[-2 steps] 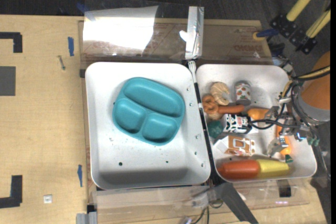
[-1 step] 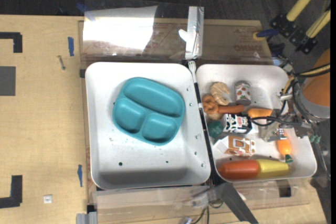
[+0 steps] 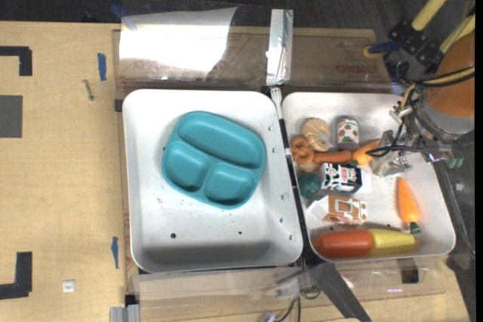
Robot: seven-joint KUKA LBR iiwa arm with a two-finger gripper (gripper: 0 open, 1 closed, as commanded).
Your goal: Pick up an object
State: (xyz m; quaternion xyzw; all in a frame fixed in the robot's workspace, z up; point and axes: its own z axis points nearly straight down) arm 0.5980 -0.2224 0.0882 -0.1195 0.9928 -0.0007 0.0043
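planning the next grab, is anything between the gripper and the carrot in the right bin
Nothing visible. The gripper hangs low at the right bin's right side, and the carrot lies just below it in the view, on bare bin floor. The other toys sit further left.

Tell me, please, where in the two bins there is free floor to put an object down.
The left bin has bare floor all around the teal tray, widest below it. The right bin is crowded; one small patch lies between the carrot and the black-and-white carton.
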